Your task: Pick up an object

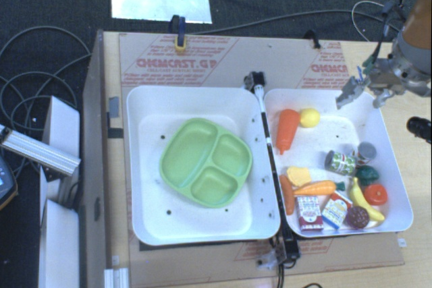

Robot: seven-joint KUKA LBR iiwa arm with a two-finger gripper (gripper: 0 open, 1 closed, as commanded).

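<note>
Nothing is lifted — the loose things lie in the right bin (385,138): an orange carrot (287,129) and a yellow lemon (309,118) near its far left corner; a small can (341,162) toward the middle; a banana (362,197), a tomato (375,194) and two small cartons (310,213) crowd the near edge; the claw (368,95) hangs over the bin's far right corner, fingers spread apart, nothing between them; the left bin (145,145) carries a green divided plate (206,162) at its centre.
</note>
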